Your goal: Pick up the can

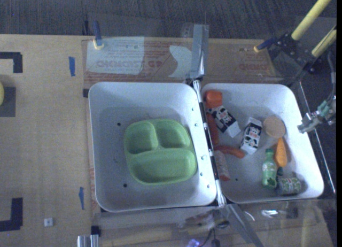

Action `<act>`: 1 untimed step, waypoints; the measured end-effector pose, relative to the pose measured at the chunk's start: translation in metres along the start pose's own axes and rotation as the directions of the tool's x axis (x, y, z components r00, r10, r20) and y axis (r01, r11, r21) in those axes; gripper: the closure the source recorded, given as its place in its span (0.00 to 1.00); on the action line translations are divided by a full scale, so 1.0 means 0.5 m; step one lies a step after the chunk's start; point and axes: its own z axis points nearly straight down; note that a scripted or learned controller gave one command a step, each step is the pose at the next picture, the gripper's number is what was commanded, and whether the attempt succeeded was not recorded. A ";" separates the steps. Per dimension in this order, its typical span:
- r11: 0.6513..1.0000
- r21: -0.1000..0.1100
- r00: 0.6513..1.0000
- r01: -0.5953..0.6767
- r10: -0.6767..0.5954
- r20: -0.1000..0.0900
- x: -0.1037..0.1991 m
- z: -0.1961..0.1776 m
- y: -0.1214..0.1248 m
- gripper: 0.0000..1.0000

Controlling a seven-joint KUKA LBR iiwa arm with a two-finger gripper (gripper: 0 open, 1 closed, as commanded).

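Note:
The can (289,184), dark with a greenish label, lies on its side in the near right corner of the right bin (302,107). It touches a small green bottle (269,169) on its left. My gripper (316,118) hangs over the right rim of that bin, up and to the right of the can and well apart from it. Little of the gripper is visible at the frame's edge, and nothing is seen in it.
The right bin also holds an orange carrot (281,152), a round tan disc (274,126), two cow-patterned cartons (251,135), a red sausage (231,151), an orange-capped item (214,98) and a pale packet (222,166). A green divided plate (160,152) lies in the left bin (101,133).

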 end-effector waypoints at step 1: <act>0.997 0.000 0.997 0.074 -0.074 0.000 0.021 -0.102 -0.091 1.00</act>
